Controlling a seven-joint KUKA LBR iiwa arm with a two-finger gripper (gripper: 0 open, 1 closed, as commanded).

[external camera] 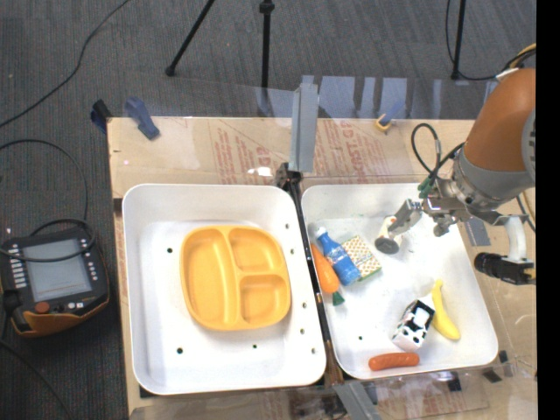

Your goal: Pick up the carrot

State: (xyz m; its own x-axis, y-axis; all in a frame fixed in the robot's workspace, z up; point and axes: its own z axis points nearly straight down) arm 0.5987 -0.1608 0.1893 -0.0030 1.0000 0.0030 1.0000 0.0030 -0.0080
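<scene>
two shallow white bins sit side by side on the counter [210,147]. the left bin [149,234] holds one yellow divided plate [234,276] with three compartments. the right bin [464,322] holds six small things: one carrot [325,272], one blue bottle [334,255], one patterned box [362,255], one banana [445,313], one black-and-white cow toy [414,324] and one sausage [394,361]. the carrot lies along the left wall of the right bin, orange body with a green end pointing toward the near side, just beside the blue bottle, which lies against the patterned box. the banana and the cow toy lie close together near the right wall, and the sausage lies by the near edge. the single arm reaches in from the right, and its gripper [395,230] hangs over the far middle part of the right bin, well apart from the carrot and with nothing between its fingers; whether they stand wide or narrow i cannot tell. one handheld control pad [54,276] lies on the floor left of the counter.
</scene>
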